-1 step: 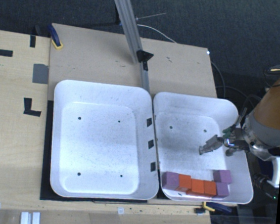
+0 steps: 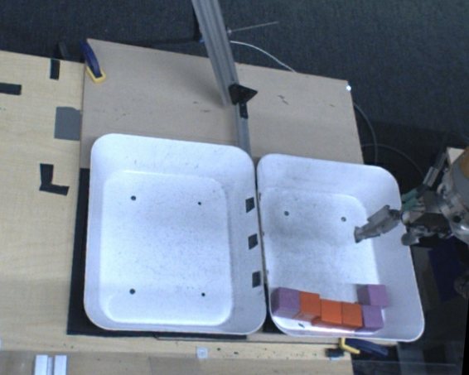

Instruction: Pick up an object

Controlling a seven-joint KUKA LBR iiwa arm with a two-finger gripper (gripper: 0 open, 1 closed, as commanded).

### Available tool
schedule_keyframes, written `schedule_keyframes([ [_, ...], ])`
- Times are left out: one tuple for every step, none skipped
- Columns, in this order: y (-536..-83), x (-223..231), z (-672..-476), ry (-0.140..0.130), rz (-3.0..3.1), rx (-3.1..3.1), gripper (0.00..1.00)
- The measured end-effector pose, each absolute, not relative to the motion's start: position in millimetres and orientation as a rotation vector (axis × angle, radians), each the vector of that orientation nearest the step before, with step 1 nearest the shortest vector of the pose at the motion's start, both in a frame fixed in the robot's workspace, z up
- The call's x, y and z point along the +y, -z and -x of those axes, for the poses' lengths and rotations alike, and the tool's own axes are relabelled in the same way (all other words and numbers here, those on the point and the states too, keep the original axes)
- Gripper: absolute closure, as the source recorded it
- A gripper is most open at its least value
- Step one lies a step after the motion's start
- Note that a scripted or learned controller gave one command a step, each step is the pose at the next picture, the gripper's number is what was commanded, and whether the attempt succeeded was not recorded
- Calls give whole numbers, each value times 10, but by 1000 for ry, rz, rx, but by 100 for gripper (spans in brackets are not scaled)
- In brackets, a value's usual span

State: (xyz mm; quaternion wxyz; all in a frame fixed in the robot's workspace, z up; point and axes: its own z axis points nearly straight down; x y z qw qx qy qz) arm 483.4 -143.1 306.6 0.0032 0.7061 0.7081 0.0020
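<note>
Because the surface (image 2: 188, 78) is carrying two white bins side by side, I am reaching in from the right across the rim of the right bin (image 2: 336, 175), while the left bin (image 2: 175, 155) is lying apart from my work. The blocks are crowding its near wall in one row, probably where they slid: I am counting about three purple blocks (image 2: 288, 302) and two or three orange blocks (image 2: 330, 312), their edges blurring. My hand (image 2: 378, 224) is hovering above the bin's right side, well apart from them, carrying nothing; whether it is apart or together I cannot tell.
</note>
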Motion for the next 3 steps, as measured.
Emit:
schedule_keyframes([
  [-2708, -903, -5091, 3, -2218, 2230, 0],
  [-2462, -318, -5320, 3, -2216, 2232, 0],
  [-1883, 543, -6146, 2, -2214, 2233, 0],
])
